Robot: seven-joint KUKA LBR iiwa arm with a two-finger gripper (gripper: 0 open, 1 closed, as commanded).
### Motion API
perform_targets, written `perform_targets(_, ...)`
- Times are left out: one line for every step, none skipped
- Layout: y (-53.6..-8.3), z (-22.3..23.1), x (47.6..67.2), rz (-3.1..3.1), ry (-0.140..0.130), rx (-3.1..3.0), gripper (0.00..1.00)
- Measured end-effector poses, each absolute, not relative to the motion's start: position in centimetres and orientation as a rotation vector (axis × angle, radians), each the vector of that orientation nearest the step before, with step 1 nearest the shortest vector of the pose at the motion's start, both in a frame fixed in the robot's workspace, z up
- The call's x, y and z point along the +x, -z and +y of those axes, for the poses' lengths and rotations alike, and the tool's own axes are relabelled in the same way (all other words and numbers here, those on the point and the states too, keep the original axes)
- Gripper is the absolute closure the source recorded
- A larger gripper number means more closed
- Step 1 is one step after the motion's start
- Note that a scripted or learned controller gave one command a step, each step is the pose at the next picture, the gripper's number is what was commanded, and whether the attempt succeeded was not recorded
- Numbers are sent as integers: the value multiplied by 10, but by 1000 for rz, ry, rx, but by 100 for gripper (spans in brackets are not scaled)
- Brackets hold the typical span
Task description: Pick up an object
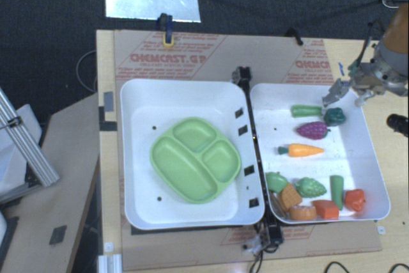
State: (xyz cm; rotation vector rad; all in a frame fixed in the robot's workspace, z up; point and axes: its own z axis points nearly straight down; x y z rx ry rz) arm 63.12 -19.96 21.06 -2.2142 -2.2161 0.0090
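Observation:
My gripper [349, 95] hangs over the far right corner of the right bin [367, 144], open, with nothing between its fingers. Just below it lies a dark green toy vegetable [334, 116], beside a long green pod [307, 110]. Further down the bin are purple grapes [313, 130] and an orange carrot [303, 150]. Several more toy foods crowd the near edge, among them a green leafy piece [311, 187], a green cylinder [337, 186] and a red piece [354, 199].
The left bin [147, 105] holds a light green divided plate [195, 160]. A black divider with clips [246, 118] runs between the bins. The grey arm [393, 54] comes in from the right above the bin's rim.

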Motion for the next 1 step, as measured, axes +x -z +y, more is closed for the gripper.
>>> perform_targets(-218, -199, 634, -2226, 1, -2218, 0)
